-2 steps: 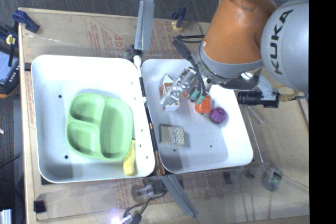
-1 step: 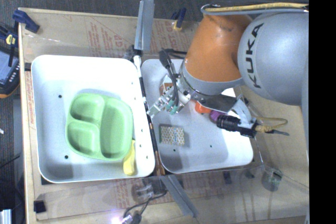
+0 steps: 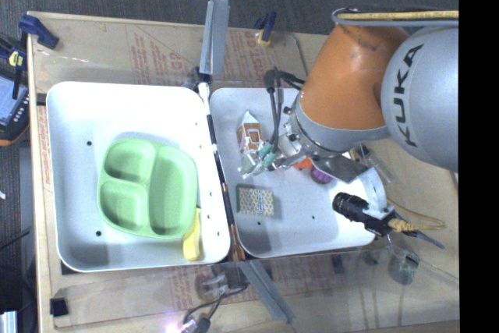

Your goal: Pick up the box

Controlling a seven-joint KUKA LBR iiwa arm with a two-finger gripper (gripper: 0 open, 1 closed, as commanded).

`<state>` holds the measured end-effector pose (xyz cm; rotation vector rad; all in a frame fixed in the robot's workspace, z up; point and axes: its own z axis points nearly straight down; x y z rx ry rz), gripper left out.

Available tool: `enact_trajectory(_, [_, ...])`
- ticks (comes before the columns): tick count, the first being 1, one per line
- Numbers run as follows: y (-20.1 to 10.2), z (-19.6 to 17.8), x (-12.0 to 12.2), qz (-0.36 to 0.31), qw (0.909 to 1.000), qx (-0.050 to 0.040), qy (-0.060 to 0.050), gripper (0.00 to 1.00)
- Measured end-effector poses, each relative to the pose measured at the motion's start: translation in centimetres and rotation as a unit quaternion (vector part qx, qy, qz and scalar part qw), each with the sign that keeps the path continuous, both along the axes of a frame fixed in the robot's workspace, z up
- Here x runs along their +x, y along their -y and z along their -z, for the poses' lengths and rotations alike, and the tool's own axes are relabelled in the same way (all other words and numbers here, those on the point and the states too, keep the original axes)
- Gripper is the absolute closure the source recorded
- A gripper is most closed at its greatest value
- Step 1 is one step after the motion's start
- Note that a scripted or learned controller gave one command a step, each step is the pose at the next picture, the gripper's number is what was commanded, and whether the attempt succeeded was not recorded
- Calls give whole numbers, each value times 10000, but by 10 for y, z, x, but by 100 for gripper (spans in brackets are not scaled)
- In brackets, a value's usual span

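Grey-and-orange arm low over the right white bin (image 3: 343, 242), its pincer (image 3: 274, 157) down among the clutter.

The pincer sits just right of the small brown-and-white printed box (image 3: 251, 135), which lies in the far left part of that bin — whether the pincer is apart or together I cannot tell. A flat grey patterned packet (image 3: 256, 201) lies nearer, a purple object (image 3: 321, 174) to the right. The left white bin (image 3: 70, 109) holds a green three-compartment tray (image 3: 148, 187) and a yellow piece (image 3: 192, 240) on the table.

A wooden bench (image 3: 117, 51) bears two white bins (image 3: 70, 113) side by side.
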<state>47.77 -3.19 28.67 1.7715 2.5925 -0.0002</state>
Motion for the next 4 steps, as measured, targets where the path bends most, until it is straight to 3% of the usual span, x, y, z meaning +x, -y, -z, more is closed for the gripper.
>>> enact_trajectory(1, [23,3,64,-2024,9793,-3,-1,100])
enact_trajectory(2, [10,-59,149,-959,9954,-1,-1,100])
enact_trajectory(3, [7,35,135,-2833,9590,6,-19,100])
enact_trajectory(4, [-4,58,117,-2238,9746,4,-18,100])
